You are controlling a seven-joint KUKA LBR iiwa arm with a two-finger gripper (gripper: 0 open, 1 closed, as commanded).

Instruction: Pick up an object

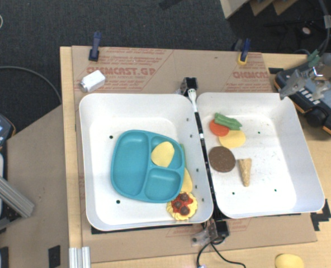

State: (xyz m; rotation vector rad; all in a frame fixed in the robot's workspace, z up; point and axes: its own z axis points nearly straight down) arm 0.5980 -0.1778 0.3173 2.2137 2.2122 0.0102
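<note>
Pizza slice [182,206] up front, flat and slippery. Cone [245,171] looks light, stiff: pinch its sides. Gripper [299,82] jaws: cannot tell.

One camera looks down at a slant from above the bench [154,66]. Both white bins [95,149] fit within its wide, fairly distant frame.

I see my arm's end [310,81] as grey metal blocks with dark housing and thin cables trailing above it.

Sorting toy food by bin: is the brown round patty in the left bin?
No, the brown patty lies in the right bin, beside the cone.
</note>
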